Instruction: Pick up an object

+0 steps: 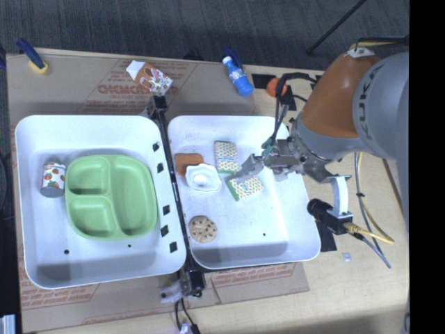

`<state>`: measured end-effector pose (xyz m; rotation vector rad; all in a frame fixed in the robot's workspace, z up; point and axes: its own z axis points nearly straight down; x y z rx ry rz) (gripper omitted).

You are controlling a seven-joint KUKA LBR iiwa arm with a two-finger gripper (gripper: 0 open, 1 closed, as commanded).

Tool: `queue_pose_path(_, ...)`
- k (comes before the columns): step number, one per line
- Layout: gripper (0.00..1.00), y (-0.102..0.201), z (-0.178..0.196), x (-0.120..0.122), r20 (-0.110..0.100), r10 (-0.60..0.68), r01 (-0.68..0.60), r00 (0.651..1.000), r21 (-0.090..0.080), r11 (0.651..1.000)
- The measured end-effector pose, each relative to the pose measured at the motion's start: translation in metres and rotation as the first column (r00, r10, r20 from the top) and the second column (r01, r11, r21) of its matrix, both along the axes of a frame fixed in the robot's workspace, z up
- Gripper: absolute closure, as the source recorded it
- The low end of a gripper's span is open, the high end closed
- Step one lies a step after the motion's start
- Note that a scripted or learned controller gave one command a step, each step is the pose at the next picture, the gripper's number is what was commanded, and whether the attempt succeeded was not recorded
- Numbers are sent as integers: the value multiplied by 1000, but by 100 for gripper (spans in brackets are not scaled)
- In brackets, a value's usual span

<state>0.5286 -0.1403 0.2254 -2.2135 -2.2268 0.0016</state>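
My jaws (pixel 245 175) over right bin (pixel 278 245), mid; how far open, can't tell. Sponge (pixel 247 188) underneath: light, soft, squashy. Pinch across short sides.

Seen from above at a slant. Dark grey carpeted floor (pixel 174 12) along the top, crossed at upper right by a thin black rod (pixel 348 16). Pale wood-tone bench (pixel 361 291) below, covered in part by flattened brown cardboard (pixel 104 82) with red print. Even, diffuse lighting; soft shadows only.
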Motion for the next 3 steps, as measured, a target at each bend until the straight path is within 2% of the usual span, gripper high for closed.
queue_pose_path(1, 0, 21, -133, -26, 1, 0, 0, 1000, 0, 1000)
queue_pose_path(2, 0, 30, -105, 46, 2, -1, 1, 1000, 0, 1000)
queue_pose_path(3, 0, -26, -134, -54, -3, -2, 2, 1000, 0, 1000)
